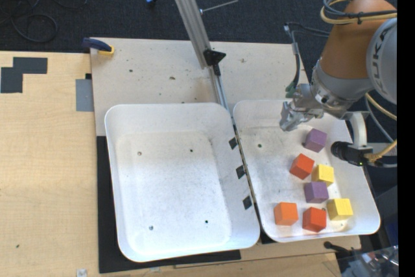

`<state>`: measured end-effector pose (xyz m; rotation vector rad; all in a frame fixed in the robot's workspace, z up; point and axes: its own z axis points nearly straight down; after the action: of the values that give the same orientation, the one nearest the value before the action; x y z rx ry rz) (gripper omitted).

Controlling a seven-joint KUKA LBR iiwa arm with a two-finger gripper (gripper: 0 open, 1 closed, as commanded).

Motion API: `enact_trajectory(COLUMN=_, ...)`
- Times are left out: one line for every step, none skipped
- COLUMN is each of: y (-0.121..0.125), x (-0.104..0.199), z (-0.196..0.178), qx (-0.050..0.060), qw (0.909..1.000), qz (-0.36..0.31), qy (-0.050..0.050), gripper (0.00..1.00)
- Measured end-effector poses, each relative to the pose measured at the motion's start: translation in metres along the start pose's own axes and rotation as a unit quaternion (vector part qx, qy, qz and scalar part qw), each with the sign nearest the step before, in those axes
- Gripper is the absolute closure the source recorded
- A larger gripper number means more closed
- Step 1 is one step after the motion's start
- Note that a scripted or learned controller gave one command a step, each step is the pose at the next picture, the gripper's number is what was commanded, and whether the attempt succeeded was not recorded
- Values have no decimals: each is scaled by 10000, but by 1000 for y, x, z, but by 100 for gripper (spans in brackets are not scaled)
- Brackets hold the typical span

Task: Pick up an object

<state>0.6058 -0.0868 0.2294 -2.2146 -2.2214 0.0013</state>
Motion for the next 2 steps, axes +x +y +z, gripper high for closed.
enact_trajectory(y=17, x=61, z=3, qx=-13, qw=10000, qz=-11, qy=-3, gripper=100)
enact_trajectory(y=33, x=114, z=12, qx=-11, qw=10000, qz=-7, qy=-5, gripper=100)
